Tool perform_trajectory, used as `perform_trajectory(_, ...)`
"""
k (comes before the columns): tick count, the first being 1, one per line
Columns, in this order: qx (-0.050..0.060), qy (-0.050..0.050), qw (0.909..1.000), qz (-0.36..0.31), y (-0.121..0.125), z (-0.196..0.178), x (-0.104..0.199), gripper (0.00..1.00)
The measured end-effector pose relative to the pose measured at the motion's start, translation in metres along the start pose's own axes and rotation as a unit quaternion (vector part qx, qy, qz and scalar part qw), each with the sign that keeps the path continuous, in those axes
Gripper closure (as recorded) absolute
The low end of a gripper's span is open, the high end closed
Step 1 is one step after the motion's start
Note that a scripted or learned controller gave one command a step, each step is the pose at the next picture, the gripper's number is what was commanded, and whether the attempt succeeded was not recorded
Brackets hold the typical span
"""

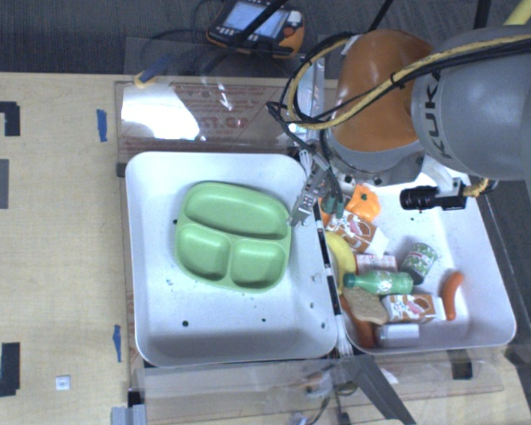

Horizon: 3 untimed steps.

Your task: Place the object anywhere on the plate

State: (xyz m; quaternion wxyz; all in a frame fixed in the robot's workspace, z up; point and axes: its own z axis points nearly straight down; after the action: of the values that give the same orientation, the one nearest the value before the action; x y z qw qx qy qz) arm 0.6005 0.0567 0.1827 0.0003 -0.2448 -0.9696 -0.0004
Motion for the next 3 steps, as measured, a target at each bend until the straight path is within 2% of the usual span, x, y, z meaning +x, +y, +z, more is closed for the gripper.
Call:
perform_trajectory(1, -0.002, -0.003, 0.987, -0.161, 0.075, 0.005, -0.025, 1.0)
perform_trajectory(2, -0.002, -0.002, 0.9871, -0.16, 0.075, 0.005, -0.026, 0.0)
perform_trajectory(3, -0.002, -0.002, 0.9934, -0.114, 0.123, -0.002, 0.005, 0.0)
